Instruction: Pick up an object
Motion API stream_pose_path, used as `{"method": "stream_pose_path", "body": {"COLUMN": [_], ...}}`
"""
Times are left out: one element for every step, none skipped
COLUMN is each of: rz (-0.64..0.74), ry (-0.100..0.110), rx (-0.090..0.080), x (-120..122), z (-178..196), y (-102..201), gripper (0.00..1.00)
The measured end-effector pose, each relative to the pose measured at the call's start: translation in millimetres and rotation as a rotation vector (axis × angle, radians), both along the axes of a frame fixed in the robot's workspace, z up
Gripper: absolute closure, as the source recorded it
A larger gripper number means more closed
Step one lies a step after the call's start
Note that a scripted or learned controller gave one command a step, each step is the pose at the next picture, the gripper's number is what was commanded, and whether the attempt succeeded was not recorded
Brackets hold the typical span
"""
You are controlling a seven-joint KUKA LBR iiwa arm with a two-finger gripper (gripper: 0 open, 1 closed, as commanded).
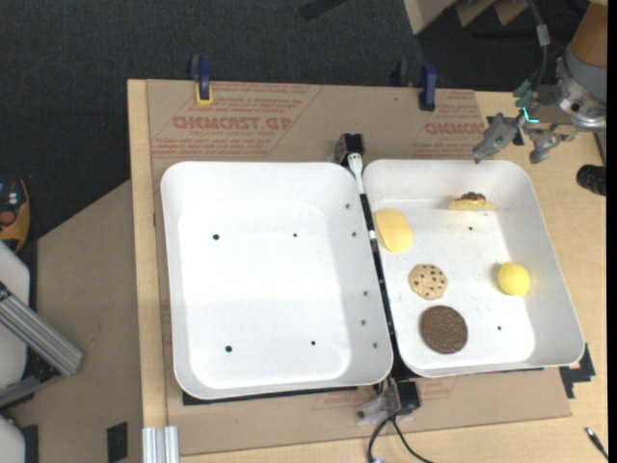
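My claw [516, 139] hangs over the brown board just beyond the far edge of the right bin [549, 258], near that bin's far right corner, and its two fingers [492, 139] are spread apart with nothing between them. Five things lie in the right bin, all apart from my claw. A pale yellow oval piece [393, 230] sits against the bin's left wall, just beside the seam with the left bin [193, 258]. Close to the far edge lies a small brown-and-yellow item [470, 201], too small for me to tell what it is. A chocolate-chip cookie [427, 281] rests near the middle of the bin, and a dark brown round cookie [443, 328] lies just nearer the front edge from it. A yellow ball [514, 279] sits toward the right wall. Two blue clamps [201, 73] grip the far edge of the board [289, 119] that carries both bins.
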State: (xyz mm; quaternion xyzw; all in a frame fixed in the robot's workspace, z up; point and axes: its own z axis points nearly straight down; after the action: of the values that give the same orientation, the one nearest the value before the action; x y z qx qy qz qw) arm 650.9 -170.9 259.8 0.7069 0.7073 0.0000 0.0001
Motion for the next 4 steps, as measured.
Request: {"method": "stream_pose_path", "body": {"rz": [0.01, 0.001, 0.006, 0.005], "ry": [0.007, -0.003, -0.02, 0.009], "rx": [0.005, 0.0, 0.0, 0.002], "x": [12, 13, 17, 15], "z": [-80, -64, 131, 42], "y": [116, 108, 154, 210], "gripper": [0.0, 1.0, 1.0, 1.0]}}
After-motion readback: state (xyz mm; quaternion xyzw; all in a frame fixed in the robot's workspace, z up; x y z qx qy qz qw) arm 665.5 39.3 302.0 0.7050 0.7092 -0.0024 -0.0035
